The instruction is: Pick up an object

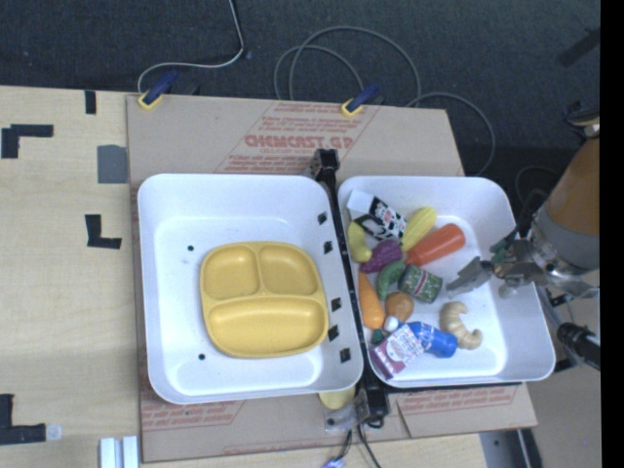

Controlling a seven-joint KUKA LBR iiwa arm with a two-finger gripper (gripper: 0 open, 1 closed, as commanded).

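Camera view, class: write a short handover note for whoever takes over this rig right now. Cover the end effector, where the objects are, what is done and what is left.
End effector: open, over the right bin near its right side, holding nothing.
Objects: all piled in the right bin. Can and croissant lie nearest the end effector; bottle at the front; carrot, banana and orange-red pepper further in.
Left bin: holds a yellow tray.
Done: arm has reached over the pile.
Left: close on one object and lift it; the can looks the likeliest pick.
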